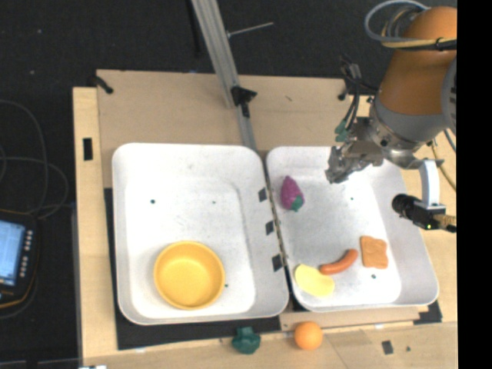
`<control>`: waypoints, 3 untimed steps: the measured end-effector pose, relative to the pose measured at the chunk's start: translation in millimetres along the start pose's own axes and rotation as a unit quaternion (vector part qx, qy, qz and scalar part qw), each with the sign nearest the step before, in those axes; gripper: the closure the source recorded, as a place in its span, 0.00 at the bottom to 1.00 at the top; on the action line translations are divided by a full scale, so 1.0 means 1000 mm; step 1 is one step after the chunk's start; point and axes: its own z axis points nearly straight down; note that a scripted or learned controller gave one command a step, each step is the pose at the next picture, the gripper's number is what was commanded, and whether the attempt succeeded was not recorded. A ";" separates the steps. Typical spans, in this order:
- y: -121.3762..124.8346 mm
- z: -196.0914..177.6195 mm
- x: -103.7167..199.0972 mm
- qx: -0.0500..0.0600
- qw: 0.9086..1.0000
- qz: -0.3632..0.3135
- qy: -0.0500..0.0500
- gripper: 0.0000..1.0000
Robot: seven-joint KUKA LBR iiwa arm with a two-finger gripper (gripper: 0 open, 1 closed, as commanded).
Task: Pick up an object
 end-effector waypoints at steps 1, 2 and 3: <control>0.001 0.000 0.048 0.001 1.000 0.000 0.000 1.00; 0.008 0.002 0.096 0.000 1.000 0.000 0.000 1.00; 0.017 0.016 0.154 0.001 1.000 -0.002 0.000 1.00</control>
